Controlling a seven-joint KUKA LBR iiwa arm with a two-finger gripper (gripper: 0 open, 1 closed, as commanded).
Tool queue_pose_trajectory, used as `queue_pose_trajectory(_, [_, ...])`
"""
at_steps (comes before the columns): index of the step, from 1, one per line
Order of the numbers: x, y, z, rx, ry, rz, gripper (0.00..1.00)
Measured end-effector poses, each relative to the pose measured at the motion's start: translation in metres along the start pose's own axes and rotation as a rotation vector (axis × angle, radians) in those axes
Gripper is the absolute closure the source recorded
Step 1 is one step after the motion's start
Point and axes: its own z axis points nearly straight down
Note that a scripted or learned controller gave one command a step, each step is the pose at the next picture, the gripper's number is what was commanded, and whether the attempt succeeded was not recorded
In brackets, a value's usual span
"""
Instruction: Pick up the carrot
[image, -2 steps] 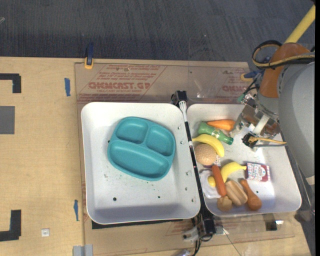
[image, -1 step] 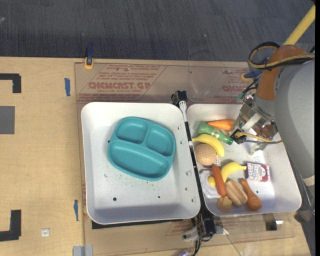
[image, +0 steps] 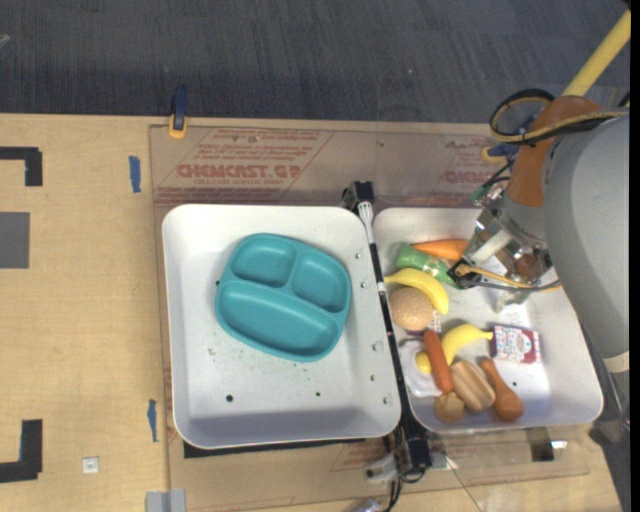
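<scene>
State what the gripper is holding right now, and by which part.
Cannot be told. The gripper sits low in the right bin, right beside the carrot, but the view does not settle whether the carrot is between its jaws.

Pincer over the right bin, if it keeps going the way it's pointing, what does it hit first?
Probably the carrot. The pincer points left and down toward the carrot's near end, with a yellow banana just beyond. Depth is hard to judge from above.
</scene>
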Motion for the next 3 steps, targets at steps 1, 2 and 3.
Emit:
queue_pose_trajectory(1, [0.01, -0.014, 0.0, 0.005, 0.007, 0.305, 0.0])
queue_pose_trajectory(2, [-0.022, 0.072, 0.0, 0.03, 0.067, 0.371, 0.0])
queue_pose_trajectory(3, [-0.068, 0.039, 0.001, 0.011, 0.091, 0.301, 0.0])
